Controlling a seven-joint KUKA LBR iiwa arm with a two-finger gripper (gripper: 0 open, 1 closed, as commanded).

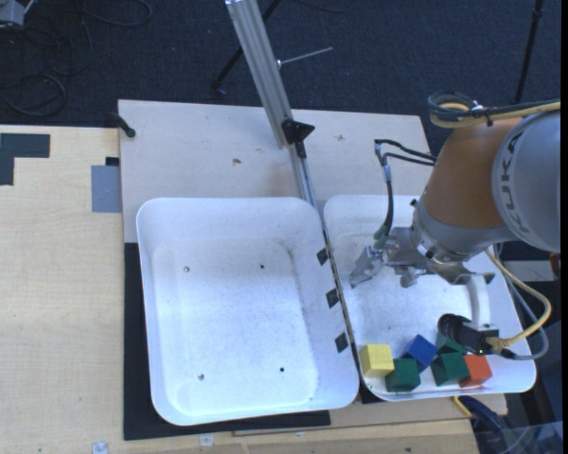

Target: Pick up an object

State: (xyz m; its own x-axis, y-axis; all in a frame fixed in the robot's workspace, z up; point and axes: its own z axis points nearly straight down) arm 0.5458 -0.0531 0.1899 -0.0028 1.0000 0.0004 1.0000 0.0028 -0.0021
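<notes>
Blocks (426,360) sat clustered along the right bin's (360,218) near edge; my claw (367,267), state unclear, hung toward its far-left corner.

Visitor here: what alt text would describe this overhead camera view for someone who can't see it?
A grey and orange robot arm reaches from the right over the right white bin, its gripper above the bin floor. Small blocks, yellow, blue, green and orange, cluster at the bin's near edge.
</notes>
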